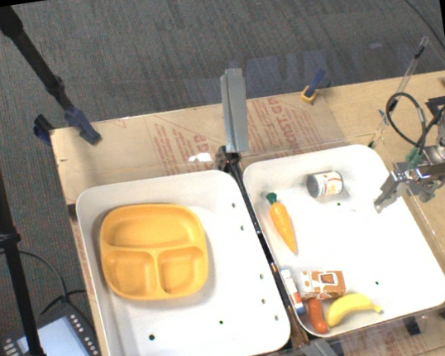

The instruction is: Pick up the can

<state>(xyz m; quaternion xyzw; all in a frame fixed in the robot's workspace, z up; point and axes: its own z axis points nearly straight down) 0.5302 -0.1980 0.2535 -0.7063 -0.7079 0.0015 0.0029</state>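
Note:
A small silver can (325, 184) with an orange-and-white label lies on its side near the back of the right bin (386, 256). My gripper (386, 198) hangs at the bin's right rim, to the right of the can and slightly nearer the front, apart from it. Nothing is seen between its fingers.
In the right bin lie a toy carrot (282, 224), a banana (351, 308), and a small orange-and-white carton (320, 283) at the front left. The left bin (148, 344) holds a yellow divided plate (154, 250). A grey post (235, 112) stands behind the bins.

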